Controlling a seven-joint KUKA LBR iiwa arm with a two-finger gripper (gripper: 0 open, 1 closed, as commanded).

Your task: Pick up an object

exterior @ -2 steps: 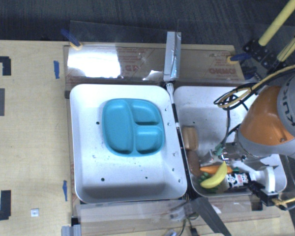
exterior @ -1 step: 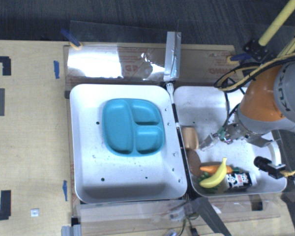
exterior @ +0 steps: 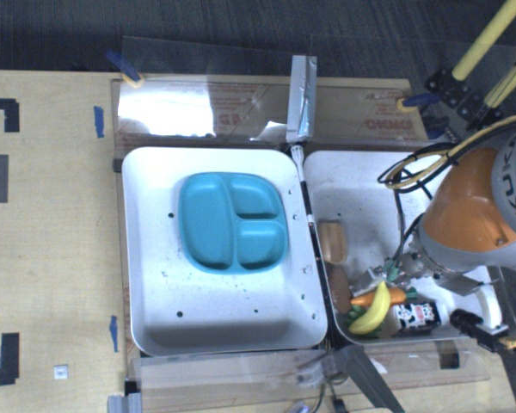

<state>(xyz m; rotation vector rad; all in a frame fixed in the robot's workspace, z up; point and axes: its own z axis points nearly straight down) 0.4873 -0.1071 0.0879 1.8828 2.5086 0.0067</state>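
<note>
Gripper [exterior: 394, 275] down low in the right bin [exterior: 361, 179], right over the pile at its near end. I'm calling this the reach-and-close step: the arm [exterior: 473, 205] is leaning in from the right and the tool sits among the objects, but I cannot tell from up here how its fingers stand or whether anything is between them, since the wrist body hides the tips.

Banana [exterior: 374, 310] is my likely target. It lies in the near part of the right bin, just beside the gripper and a little toward me. Its long axis runs on a diagonal, from the upper tip near the tool down to the lower-left end by the bin's near wall, curving as it goes. An orange carrot-like piece [exterior: 367, 299] lies across under it, and a small dark bottle [exterior: 415, 316] lies just to its right, touching or nearly so. A brown block [exterior: 331, 241] sits apart, along the bin's left wall.

Next move, as I judge it: set the fingers across the banana's short width, not along that diagonal, then lift straight up, clear of the clutter.

The left bin [exterior: 146, 299] holds a blue divided tray [exterior: 232, 220].
</note>
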